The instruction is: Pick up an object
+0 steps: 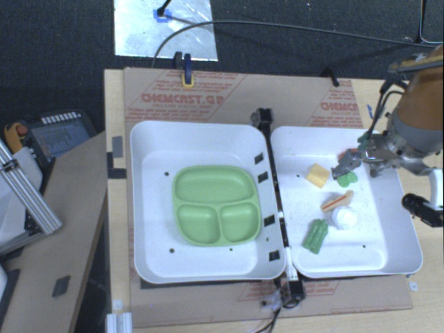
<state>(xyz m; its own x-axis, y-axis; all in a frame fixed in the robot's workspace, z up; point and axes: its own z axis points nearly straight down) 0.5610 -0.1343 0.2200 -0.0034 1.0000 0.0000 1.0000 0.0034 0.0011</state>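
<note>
Arm [416, 109] comes in from the right, cut off by the frame edge, so only the wrist section and orange band show. Claw [345, 165] sits low over the right bin [388, 255], in its upper half. Can't tell how far open it is: the fingers read as one dark grey blur, and whether anything sits between them isn't resolvable.

Right bin contents:
- small green piece [346, 180] directly under/just beside the claw tip, partly covered by it. Touching or not, can't tell.
- yellow block [318, 175] just left of the claw, apart from it.
- orange stick-like item [337, 201] below the green piece, lying at a slant.
- white round item [344, 218] touching or nearly touching the orange one; low contrast against the white bin, outline hard to make out.
- green ridged item [316, 236] nearer the bin's lower left, tilted.

Left bin [149, 186] holds a green divided plate [215, 205], three compartments, flat.

Both bins sit on a brown printed board on the counter [83, 207]. Cables along the divider between the bins partly mask its edge.
</note>
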